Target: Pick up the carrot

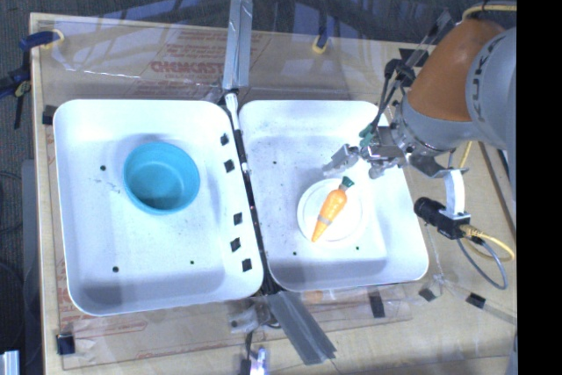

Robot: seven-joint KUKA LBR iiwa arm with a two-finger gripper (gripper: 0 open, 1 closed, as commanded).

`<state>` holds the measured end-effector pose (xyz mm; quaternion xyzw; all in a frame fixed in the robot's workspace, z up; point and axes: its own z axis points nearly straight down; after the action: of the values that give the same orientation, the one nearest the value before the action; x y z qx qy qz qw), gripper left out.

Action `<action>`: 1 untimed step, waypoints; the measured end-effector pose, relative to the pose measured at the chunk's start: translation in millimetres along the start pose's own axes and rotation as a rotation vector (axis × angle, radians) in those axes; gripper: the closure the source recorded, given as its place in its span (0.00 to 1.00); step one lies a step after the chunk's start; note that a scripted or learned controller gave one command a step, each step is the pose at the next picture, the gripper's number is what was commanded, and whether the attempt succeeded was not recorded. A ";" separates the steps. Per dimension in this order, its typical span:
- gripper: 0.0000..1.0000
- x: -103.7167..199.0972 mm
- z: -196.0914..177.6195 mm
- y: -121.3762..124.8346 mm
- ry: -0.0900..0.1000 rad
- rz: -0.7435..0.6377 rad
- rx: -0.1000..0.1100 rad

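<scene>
While carrot [331, 212] lies on plate [309, 224] mid right bin [399, 255], gripper [360, 159] hovers just above, fingers apart.

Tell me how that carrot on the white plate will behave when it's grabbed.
The carrot looks like a smooth, rigid toy, so it probably won't flex. Its tapered, rounded body may slip from a grip or roll on the plate. It seems small and likely light.

Orange carrot [332, 212] lies slantwise, green top pointing up-right.
</scene>
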<state>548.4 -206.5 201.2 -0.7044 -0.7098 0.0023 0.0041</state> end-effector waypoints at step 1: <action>0.00 -4.9 105.5 -17.6 -0.002 -0.013 -0.015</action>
<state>529.8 -211.3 95.8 -0.7000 -0.7142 -0.0022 -0.0018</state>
